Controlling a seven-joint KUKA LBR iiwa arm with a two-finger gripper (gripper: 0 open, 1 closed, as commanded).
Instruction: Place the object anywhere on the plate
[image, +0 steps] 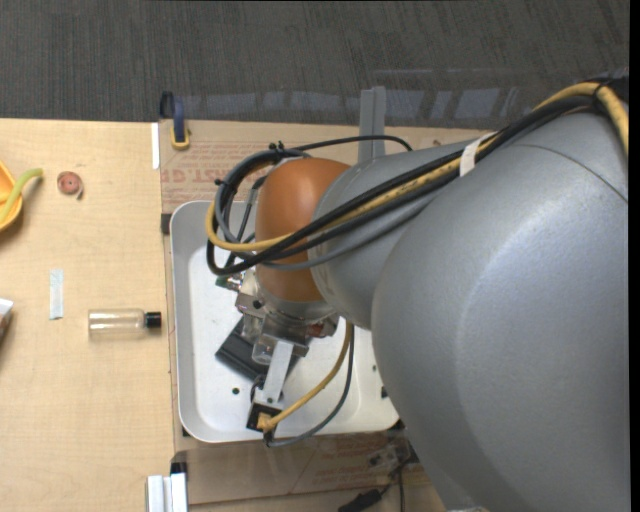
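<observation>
Reaching in from the right, the grey robot arm (500, 300) with its orange band (300, 215) is being held low over the shallow white plastic bin (190, 300), and most of the right side of the scene is being covered by it. The gripper (260, 345) is being pointed down at the near-left part of the bin floor. Whether it is open or closed cannot be told, as its lower end is being masked by its own body.

A flat black angular object (235, 352) is being shown on the bin floor just left of the gripper, touching it or partly tucked beneath it. Whether it is being gripped cannot be told.

Left of the bin, on the pale wooden bench (90, 420), a clear plastic bottle with a black cap (120, 321) is being shown lying on its side, cap towards the bin and near its left wall. A small pale strip (56, 295) is lying further left. A small reddish round disc (68, 183) is lying towards the far left, and beside it an orange-yellow dish (6, 205) is being cut off by the left edge.
</observation>
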